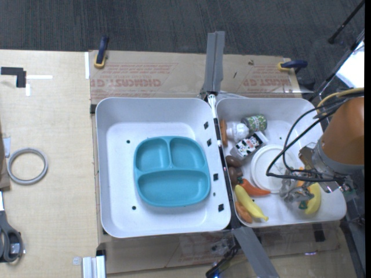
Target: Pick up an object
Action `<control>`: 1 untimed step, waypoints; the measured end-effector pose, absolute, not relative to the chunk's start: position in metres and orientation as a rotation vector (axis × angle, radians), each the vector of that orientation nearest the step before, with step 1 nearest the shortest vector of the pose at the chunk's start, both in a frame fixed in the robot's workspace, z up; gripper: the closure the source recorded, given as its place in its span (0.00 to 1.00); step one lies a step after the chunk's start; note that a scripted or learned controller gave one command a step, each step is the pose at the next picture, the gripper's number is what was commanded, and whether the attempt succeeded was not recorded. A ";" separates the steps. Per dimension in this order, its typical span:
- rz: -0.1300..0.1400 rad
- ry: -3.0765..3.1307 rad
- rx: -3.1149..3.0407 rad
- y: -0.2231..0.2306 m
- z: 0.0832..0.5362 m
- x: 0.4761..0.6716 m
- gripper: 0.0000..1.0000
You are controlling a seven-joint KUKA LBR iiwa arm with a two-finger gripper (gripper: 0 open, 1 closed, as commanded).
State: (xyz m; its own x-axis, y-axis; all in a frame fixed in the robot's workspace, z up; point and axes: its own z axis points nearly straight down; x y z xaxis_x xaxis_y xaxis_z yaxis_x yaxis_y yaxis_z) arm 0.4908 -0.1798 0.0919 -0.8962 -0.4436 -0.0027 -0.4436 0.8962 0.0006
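Observation:
My gripper (297,191) is low in the right bin (278,104), near its front right corner. It hangs over a small grey object (294,198), right beside a yellow banana (313,200). The orange-banded wrist (346,133) covers most of the gripper. In the same bin lie a white round plate (268,165), a second banana (249,204), an orange carrot (254,188), a green can (255,122), a white bottle (236,131) and a black-and-white item (247,145).
The left bin (116,172) holds a teal divided plate (171,171). Black cables (293,136) loop from the arm over the right bin. A tape roll (25,165) and scissors (10,243) lie on the bench at the left.

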 end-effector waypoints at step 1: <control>0.002 3.057 -0.715 -0.180 0.092 0.491 0.00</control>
